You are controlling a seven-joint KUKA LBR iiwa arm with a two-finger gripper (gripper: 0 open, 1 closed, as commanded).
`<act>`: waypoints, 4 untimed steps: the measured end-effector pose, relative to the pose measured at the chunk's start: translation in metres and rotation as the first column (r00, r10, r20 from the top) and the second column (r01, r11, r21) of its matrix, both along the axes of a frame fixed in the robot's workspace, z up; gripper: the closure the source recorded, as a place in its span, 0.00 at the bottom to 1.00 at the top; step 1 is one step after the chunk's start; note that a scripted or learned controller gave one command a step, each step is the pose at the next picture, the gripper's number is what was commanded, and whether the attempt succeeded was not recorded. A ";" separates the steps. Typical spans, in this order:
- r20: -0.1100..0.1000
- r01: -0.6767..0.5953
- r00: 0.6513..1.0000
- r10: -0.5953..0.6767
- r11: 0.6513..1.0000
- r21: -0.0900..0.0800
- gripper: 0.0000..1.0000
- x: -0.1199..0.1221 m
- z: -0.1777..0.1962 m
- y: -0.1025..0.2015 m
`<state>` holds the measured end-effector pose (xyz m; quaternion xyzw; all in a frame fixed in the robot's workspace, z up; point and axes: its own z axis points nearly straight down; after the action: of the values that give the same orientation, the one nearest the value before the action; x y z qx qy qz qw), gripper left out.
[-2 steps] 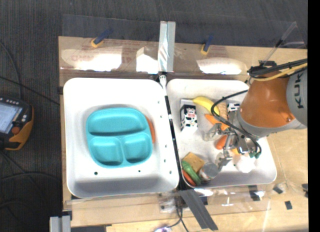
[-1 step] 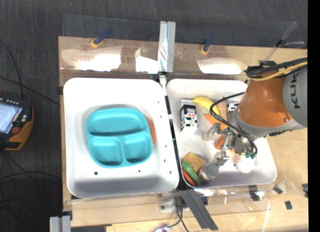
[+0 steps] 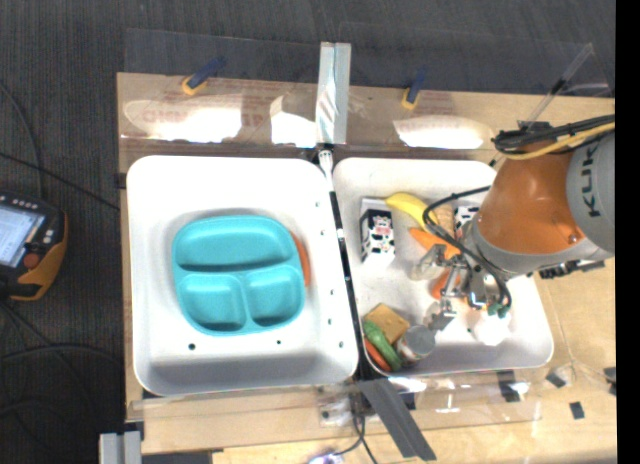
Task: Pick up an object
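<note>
Arm is reaching into right bin [image 3: 520,352], hand [image 3: 452,290] hovering over clutter beside the banana [image 3: 408,207]; finger state can't tell.

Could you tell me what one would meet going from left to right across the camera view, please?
Handheld controller on the floor → left white bin → teal divided tray → black-and-white toy → yellow banana → arm's orange band.
</note>
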<state>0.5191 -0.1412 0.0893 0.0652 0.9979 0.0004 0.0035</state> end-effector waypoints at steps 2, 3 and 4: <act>0.007 0.082 0.997 -0.082 0.997 0.000 0.00 -0.003 0.000 -0.003; -0.004 0.086 0.996 -0.086 0.996 -0.001 0.00 0.008 0.000 -0.001; -0.002 0.111 0.994 -0.111 0.994 -0.001 0.00 0.035 0.000 0.007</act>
<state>0.5536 -0.1343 0.0889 0.1204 0.9927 -0.0004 0.0027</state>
